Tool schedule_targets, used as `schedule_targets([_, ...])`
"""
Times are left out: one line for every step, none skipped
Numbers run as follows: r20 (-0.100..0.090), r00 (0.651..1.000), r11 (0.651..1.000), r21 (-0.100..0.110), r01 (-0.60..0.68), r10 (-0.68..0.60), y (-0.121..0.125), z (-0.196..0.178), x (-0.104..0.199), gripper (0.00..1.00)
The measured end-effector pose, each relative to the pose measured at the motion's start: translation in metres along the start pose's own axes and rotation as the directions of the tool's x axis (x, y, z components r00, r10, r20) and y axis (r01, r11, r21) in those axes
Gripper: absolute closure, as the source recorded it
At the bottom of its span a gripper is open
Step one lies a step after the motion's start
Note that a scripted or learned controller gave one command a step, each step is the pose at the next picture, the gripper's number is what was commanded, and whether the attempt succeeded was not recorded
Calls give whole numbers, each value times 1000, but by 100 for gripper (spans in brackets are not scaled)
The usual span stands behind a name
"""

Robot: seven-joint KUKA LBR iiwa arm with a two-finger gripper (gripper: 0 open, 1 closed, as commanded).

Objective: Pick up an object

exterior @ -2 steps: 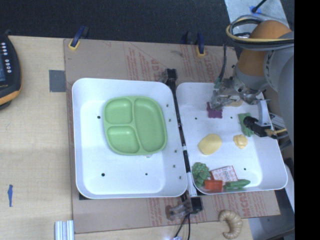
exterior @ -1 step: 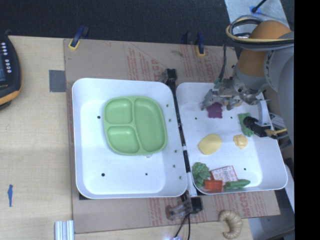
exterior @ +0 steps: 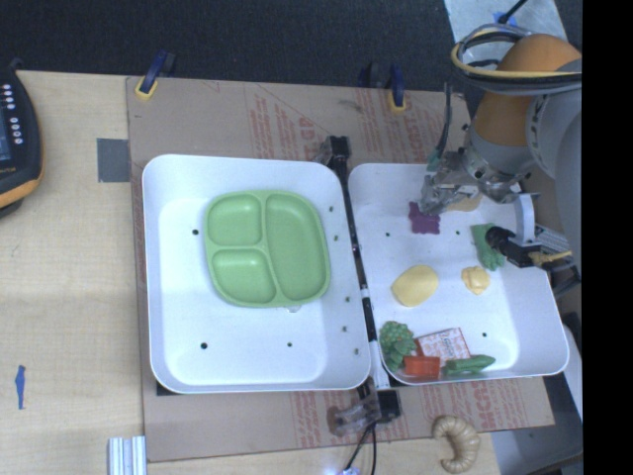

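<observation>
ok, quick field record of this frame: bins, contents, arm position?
left bin: green three-compartment plastic plate
right bin: purple toy piece, pale yellow lemon-shaped toy, small yellow lump, green broccoli toy, red-and-white card, green leafy piece
pincer: over right bin's far edge, just above the purple piece
grasp: fingers unclear
off-bin: tan croissant-shaped toy on bench front

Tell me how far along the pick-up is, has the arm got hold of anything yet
Nothing looks picked up yet. The claw is low in the right bin, just above the purple piece; I can't tell if it has a grip. The yellow lemon-like item, small yellow piece and broccoli lie on the bin floor. The green divided plate sits in the left bin. Left: grip and lift.
</observation>
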State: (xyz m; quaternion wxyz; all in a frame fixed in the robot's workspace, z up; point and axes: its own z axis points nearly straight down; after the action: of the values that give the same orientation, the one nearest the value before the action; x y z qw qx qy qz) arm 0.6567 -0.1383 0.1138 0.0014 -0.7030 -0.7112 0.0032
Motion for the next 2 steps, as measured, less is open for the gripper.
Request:
schedule_targets([0, 1000, 1000, 1, 1, -1, 0, 0, 0, 0])
schedule_targets([2, 1000, 1000, -2, 3, -3, 0, -11, -1, 100])
